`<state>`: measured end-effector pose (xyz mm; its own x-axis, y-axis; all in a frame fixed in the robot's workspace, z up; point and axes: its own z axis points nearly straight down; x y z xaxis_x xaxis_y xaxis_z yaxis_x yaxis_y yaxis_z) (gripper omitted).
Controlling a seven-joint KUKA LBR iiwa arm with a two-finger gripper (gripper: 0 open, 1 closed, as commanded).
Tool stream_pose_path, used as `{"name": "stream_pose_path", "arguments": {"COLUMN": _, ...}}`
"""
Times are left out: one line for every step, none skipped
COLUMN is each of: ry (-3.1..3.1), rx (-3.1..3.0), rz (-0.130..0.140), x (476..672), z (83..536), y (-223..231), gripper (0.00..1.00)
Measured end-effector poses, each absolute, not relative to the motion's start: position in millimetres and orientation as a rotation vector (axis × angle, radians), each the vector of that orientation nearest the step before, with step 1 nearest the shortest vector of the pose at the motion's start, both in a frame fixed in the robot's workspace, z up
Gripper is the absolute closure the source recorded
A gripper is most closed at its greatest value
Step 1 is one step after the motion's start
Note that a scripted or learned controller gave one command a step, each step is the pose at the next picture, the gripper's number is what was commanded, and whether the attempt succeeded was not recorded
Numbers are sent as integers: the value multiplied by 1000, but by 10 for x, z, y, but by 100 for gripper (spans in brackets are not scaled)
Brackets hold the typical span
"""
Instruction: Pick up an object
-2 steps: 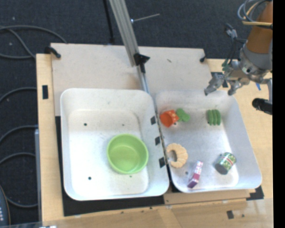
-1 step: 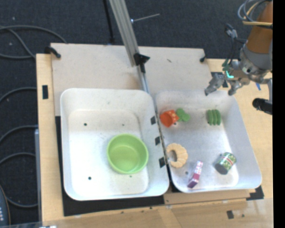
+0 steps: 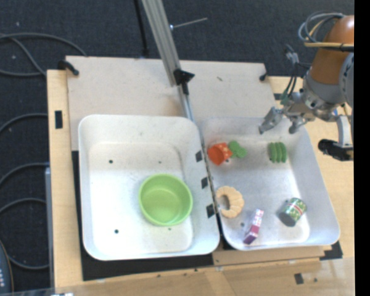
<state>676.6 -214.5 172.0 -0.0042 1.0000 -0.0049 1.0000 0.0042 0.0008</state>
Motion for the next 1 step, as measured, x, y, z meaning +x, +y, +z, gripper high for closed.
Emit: {"name": "stream_pose_path", "arguments": {"ry": 2220, "rx": 2219, "rz": -5, "x": 6758, "z": 1189, "y": -2260, "gripper": 0}}
